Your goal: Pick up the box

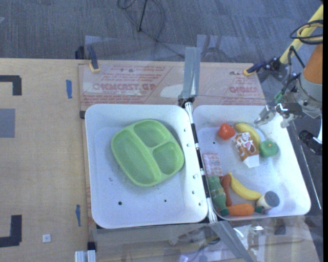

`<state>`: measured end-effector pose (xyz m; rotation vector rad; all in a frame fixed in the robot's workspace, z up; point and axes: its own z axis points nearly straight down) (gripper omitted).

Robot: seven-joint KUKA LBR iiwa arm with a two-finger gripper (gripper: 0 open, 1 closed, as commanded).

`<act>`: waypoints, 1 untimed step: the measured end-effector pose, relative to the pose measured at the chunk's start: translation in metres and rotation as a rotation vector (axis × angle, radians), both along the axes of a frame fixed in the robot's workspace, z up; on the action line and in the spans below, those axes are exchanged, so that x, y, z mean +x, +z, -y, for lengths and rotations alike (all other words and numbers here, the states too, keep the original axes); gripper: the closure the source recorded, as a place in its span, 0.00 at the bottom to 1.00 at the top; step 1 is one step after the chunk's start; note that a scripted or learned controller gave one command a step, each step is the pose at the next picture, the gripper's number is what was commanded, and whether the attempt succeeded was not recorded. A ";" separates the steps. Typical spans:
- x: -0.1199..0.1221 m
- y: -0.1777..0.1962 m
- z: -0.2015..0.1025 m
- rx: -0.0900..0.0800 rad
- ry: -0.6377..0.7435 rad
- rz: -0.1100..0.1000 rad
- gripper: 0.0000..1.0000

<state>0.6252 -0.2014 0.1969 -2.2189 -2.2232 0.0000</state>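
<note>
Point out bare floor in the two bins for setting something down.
Left white bin: bare floor all around the green divided plate, widest along the near edge. Right white bin: crowded with the small carton box, bananas and vegetables; one small bare patch mid-floor.

Gripper (272, 114) above right bin's (297, 169) far edge; box (246, 149) inside, apart.

Grey carpet floor (61, 25) along top; dark cables (143, 15) trail across it. Pale wood tabletop (41, 153) well left of end effector (271, 115), marked with black tape (15, 84) and blue tape (68, 88). Printed cardboard (128, 84) lies flat at rear. Even, diffuse light.
</note>
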 end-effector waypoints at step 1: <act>0.001 0.011 0.000 -0.002 0.002 0.004 1.00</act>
